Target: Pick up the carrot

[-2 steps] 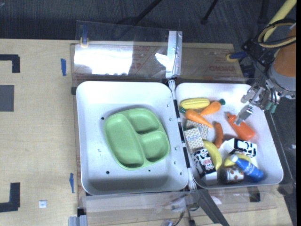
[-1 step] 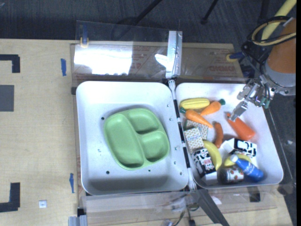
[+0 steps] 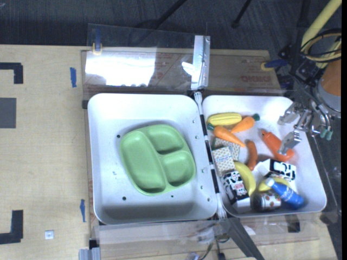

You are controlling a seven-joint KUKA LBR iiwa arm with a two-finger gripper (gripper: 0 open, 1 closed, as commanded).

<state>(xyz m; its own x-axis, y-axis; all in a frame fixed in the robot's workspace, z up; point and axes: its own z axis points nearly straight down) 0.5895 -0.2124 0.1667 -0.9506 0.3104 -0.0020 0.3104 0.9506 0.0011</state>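
A carrot [image 3: 243,124] with a green tip lies in the right bin [image 3: 317,169], beside a yellow corn-like piece [image 3: 224,118]. A second orange carrot-shaped piece [image 3: 227,135] lies just below it. A third orange piece [image 3: 272,141] lies further right, toward the bin's right side. My gripper [image 3: 290,129] hangs over that right side, open, its lower finger [image 3: 293,140] close to the third orange piece. Nothing is between the fingers.
The right bin also holds a brown sausage [image 3: 252,153], a banana [image 3: 246,177], a black-and-white carton [image 3: 235,186], a can [image 3: 268,201] and a blue bottle [image 3: 289,195], packed together. A green divided plate [image 3: 158,158] sits in the left bin [image 3: 103,145].
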